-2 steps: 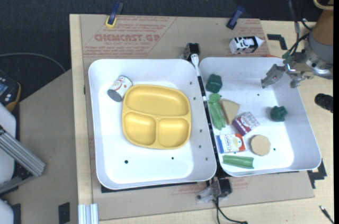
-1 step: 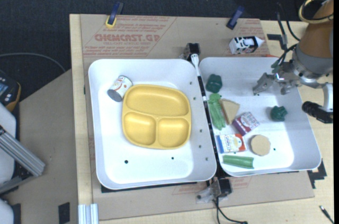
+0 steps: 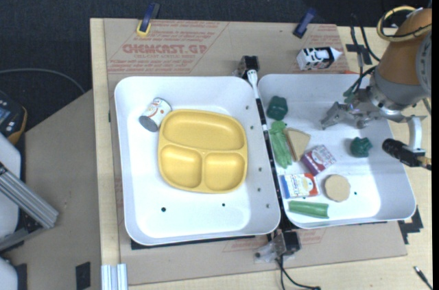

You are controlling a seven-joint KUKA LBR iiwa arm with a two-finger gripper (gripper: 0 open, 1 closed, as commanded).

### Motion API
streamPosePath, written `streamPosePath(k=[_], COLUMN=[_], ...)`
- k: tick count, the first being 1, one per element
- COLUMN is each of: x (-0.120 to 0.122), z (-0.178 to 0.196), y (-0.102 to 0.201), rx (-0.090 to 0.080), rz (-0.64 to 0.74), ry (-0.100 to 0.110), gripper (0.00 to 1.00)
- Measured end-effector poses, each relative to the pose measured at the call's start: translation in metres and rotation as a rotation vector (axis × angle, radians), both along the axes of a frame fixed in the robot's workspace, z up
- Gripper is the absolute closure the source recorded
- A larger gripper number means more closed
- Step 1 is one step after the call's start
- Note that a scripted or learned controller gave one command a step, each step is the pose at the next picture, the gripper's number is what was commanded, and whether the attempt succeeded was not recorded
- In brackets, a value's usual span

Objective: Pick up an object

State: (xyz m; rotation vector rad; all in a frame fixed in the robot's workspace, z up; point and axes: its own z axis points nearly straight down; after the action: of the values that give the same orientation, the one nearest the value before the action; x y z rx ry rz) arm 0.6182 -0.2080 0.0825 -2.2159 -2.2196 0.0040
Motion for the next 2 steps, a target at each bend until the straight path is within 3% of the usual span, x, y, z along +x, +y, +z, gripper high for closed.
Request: streamPosePath(k=[1, 2], x=[0.002, -0.002], z=[0.014, 0.059], y=[0.0, 0.003], rx=[-0.002, -0.004], rz=[0.001, -0.001], ry=[-0.007, -0.011], gripper=[1.0, 1.0])
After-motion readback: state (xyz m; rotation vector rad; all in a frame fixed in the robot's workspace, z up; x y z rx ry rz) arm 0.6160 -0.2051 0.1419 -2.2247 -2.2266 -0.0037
